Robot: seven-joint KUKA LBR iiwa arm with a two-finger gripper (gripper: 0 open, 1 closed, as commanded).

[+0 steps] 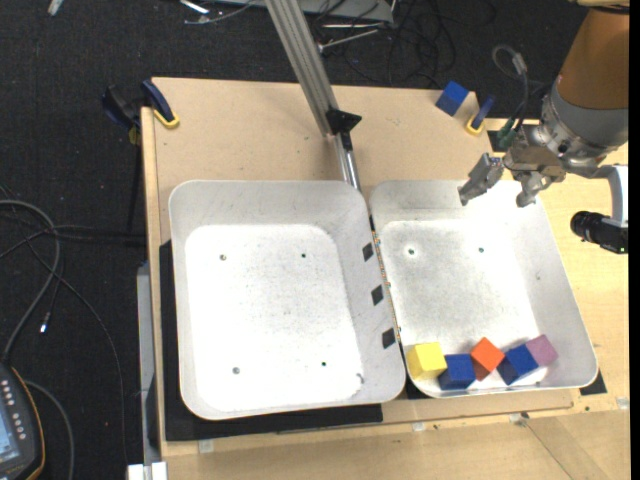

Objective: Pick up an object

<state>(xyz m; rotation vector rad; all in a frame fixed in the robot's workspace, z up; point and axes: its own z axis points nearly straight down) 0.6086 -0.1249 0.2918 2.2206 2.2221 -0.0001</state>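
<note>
Right bin [560, 268] with five blocks [485, 360] along its near edge, gripper [502, 186] spread open above, well apart.

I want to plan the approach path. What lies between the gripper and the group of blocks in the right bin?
In the camera view, bare speckled bin floor lies between the gripper and the blocks clustered along the right bin's near edge.

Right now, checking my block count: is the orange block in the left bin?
No, the orange block lies in the right bin, among other blocks.

Two white bins [270, 193]; six blocks: three blue [458, 370], one yellow [427, 358], one orange [487, 355], one purple [541, 350].
</note>
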